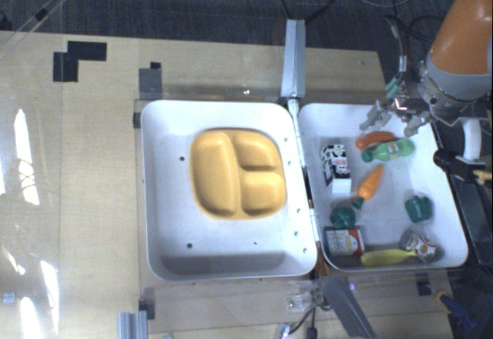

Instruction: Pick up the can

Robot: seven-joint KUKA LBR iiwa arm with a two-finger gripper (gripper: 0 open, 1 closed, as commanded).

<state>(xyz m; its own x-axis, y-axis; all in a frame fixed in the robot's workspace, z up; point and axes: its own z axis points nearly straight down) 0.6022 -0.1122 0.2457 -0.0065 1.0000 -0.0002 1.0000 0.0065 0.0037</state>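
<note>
No writing on any label is legible. The can point(343, 242), a short cylinder with a red-and-white label, lies in the right bin point(456, 216), well below and left of the claw point(397, 115). The metal claw hovers above a glossy green bottle point(389, 150), splayed open, gripping nothing.

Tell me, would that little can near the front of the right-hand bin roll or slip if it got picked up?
Probably stiff: the can looks like a rigid cylinder. It seems to lie on its side, so a nudge might roll it, though the yellow banana beside it may block that. Its smooth label could be slippery. The tool is over the bin's far side.
</note>
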